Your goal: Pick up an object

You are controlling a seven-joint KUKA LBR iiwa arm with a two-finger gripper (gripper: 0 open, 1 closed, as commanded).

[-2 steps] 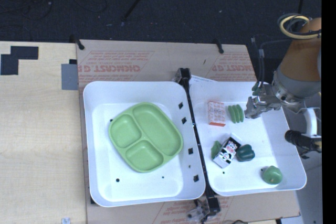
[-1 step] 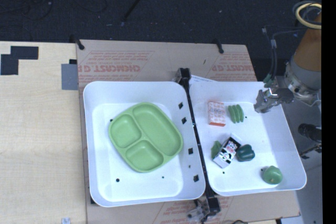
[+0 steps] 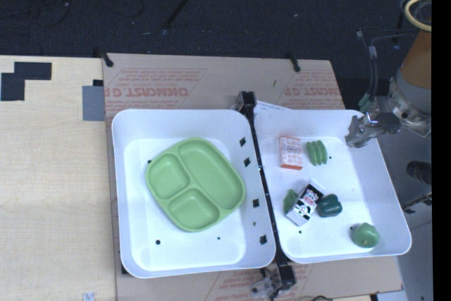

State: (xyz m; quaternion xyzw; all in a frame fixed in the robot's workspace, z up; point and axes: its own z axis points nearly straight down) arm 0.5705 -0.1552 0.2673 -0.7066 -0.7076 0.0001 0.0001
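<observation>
Grey and metallic, my end effector [image 3: 359,130] sits at the far right corner of the right bin [image 3: 386,173], just over its rim. My arm comes in from the right edge of the view, wrist angled down and left, orange band above it. Whether the end effector is apart or together: cannot tell from this angle. Nothing visible between its tips.

Right bin contents, all well apart from my end effector:
- orange-and-white packet [image 3: 289,152], upright rectangle, long axis running near to far.
- ribbed green vegetable [image 3: 316,152] just beside the packet on its right, long axis also roughly near to far, slightly tilted.
- black-and-white cow-print carton [image 3: 305,204], lying diagonal, touching a small green piece [image 3: 289,201] on its left.
- dark green bell pepper [image 3: 329,205] against the carton's right side.
- light green apple [image 3: 364,235] near the front right corner, alone.

Left bin [image 3: 134,236] holds a light green three-compartment plate [image 3: 194,184], turned diagonal. Both bins rest on cardboard [image 3: 183,84] on the table [image 3: 49,187].
</observation>
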